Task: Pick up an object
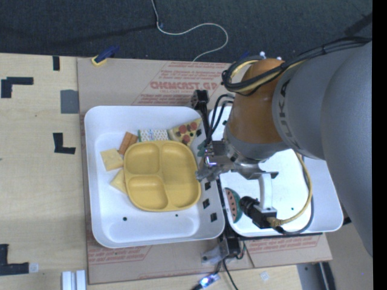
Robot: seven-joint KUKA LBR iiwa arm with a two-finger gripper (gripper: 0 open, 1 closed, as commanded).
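A yellow divided plate lies in the left bin, covering most of its middle. Around its upper left edge lie tan crackers, an orange-brown piece and a patterned card. A toy pizza slice sits at the bin's upper right. In the right bin a watermelon slice lies near the left wall. My gripper hangs over the wall between the two bins, beside the plate's right rim. The arm's bulk hides much of the right bin.
The bins rest on a cardboard sheet over a wooden bench. A white cable loops across the dark floor behind. A blue and yellow item lies at the cardboard's far left corner.
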